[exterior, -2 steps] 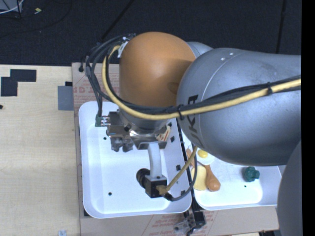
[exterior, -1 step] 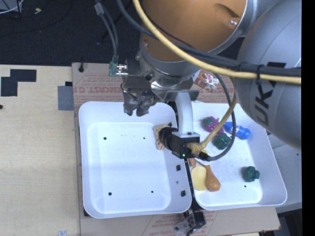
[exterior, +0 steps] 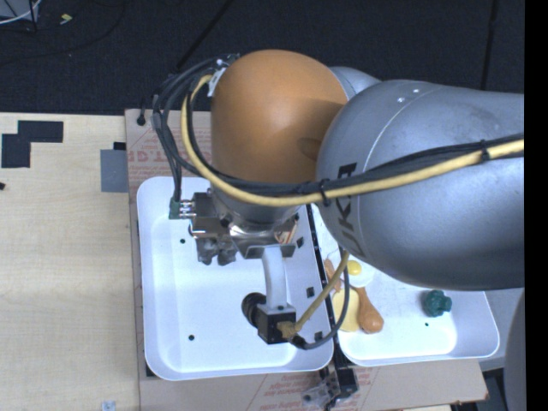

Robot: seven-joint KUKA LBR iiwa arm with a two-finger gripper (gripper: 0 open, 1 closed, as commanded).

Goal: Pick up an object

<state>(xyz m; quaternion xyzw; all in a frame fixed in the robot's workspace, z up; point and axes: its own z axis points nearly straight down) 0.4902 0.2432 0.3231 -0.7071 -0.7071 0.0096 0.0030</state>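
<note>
Presently, the tool [exterior: 224, 253] is being held over the left bin [exterior: 171, 315], above its rear half, at the end of the grey arm [exterior: 428, 187] that is reaching in from the right of the view. Whether the tool is spread or pressed together cannot be told, since it is being viewed from above and is being largely hidden by the wrist. The orange band [exterior: 274, 118] is being shown large and rounded just above the tool, and much of both bins is being covered by the arm.

The things for picking are lying in the right bin [exterior: 411, 336]. An orange lump [exterior: 370, 315] is being seen near that bin's left wall. A yellow piece [exterior: 355, 274] is lying just behind it, partly hidden under the arm. A small teal thing [exterior: 437, 302] is resting apart from them, further to the right. All three are being kept well apart from the tool, with the walls between the two bins in between.

Both bins are being carried side by side on the worktop [exterior: 60, 264], whose pale wooden surface is being marked at the far left by black patches [exterior: 34, 137] and one grey square [exterior: 112, 169].
</note>
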